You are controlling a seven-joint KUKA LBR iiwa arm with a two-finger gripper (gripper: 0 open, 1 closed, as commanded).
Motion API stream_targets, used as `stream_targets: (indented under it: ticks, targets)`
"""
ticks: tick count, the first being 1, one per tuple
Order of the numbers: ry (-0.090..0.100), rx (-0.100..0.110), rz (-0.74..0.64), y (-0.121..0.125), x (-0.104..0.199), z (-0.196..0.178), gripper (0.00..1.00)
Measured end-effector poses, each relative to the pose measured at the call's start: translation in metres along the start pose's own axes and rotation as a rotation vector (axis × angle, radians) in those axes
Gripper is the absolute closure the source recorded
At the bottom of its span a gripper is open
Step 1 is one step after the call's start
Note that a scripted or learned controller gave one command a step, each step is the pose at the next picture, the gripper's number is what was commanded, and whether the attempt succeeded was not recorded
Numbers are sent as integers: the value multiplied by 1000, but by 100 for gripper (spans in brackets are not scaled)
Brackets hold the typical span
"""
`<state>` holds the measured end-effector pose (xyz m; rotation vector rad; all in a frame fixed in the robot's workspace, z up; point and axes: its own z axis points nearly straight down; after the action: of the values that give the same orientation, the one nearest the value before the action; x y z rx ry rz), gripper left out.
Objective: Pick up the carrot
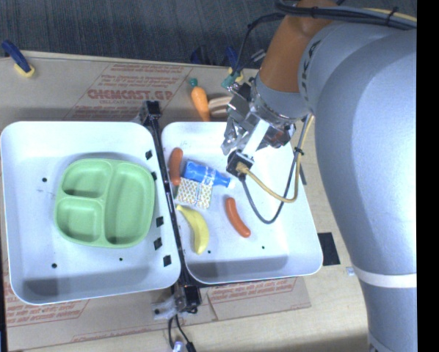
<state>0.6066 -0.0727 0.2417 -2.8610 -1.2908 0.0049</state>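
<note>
The cardboard-covered surface (117, 86) carries everything here, and the big grey arm (366, 123) leans in over it, with its orange band up near the wrist. I'll place the rest against the right bin (293, 255), the shallow white one nearer the arm. The left bin (28, 160) sits flush against its side, and a green divided plate (131, 174) lies flat in the middle of that neighbour.

The claw (233, 139) hangs over the far part of the right bin, just inside its far rim. I cannot tell from here whether it is spread or closed, and I see nothing gripped in it.

Inside the right bin, a banana (197, 229) lies towards the near corner on the side shared with the left bin. A blue can (205, 173) lies on its side near the middle. A yellow-and-white checkered packet (194, 192) sits between can and banana, touching the can. The first sausage (176, 165) lies along the shared wall. The second sausage (238, 217) lies alone on the bare floor nearer the middle, apart from the banana.

The carrot (199, 103) is not in the right bin at all. It lies on the cardboard just beyond the far rim, close to the corner by the shared wall, its green end pointing away from the bin and a small gap between it and the claw.
</note>
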Motion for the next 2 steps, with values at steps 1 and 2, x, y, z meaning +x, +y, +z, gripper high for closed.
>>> stream_targets:
  ticks: [1, 2]
  targets:
    - [0, -1, 30, -15, -100, -65, 100]
    - [-1, 2, 242, -93, -56, -26, 100]
